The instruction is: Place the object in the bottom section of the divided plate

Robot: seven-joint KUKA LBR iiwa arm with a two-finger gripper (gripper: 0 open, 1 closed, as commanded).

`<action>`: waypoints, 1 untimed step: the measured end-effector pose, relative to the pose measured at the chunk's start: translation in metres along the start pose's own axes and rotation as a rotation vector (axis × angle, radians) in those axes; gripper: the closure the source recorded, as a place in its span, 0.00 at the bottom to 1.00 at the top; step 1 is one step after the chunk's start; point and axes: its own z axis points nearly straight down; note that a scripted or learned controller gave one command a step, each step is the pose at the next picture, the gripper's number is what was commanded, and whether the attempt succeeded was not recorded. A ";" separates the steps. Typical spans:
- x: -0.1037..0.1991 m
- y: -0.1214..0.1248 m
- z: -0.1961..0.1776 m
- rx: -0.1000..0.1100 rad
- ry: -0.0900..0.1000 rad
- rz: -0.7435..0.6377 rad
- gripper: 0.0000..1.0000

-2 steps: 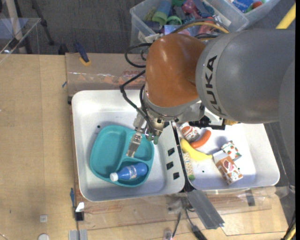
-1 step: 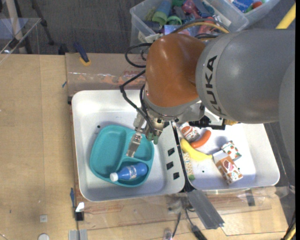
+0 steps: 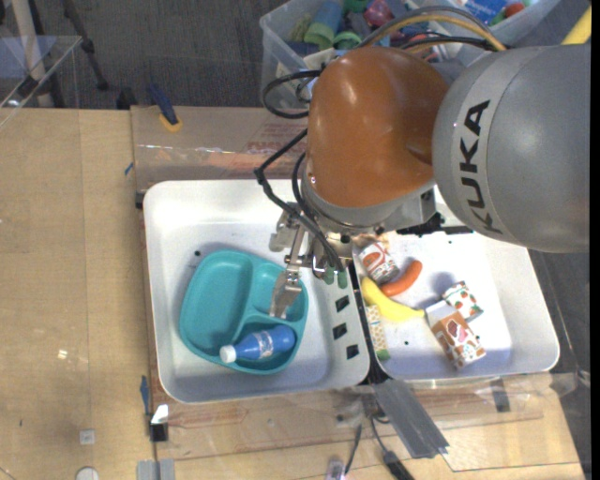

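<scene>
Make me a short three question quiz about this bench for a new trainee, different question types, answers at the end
1. True or false: the blue bottle lies in the bottom section of the teal divided plate.
2. Which bin holds the banana? A. left bin B. right bin
3. Fill in: the gripper is over the ____ bin.

Key: 1 true; 2 B; 3 left.

Robotics lab: KUKA arm [image 3: 506, 131] over white bins [image 3: 187, 375] on plywood bench [image 3: 66, 281], toy crate [image 3: 309, 28] behind.
</scene>
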 end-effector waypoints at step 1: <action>0.024 0.026 -0.020 -0.002 -0.002 -0.499 0.00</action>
